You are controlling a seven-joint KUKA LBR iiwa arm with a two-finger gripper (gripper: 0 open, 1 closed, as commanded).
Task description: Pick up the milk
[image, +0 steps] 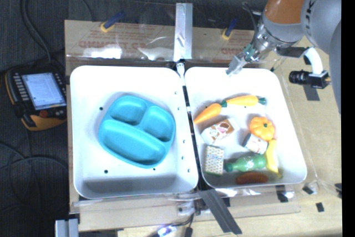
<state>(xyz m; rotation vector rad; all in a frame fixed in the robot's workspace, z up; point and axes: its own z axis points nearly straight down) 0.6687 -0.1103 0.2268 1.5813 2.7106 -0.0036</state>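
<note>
The milk, a small white carton with a brown and red label, lies on its side near the middle of the right bin. It sits just below an orange carrot. My gripper hangs over the bin's far rim, up and slightly right of the milk and well apart from it. Nothing is seen in the gripper.
Around the milk in the right bin lie a second carrot, a small pumpkin, a white cup, a patterned box, a green bottle, a banana and a dark sausage. The left bin holds a blue divided tray.
</note>
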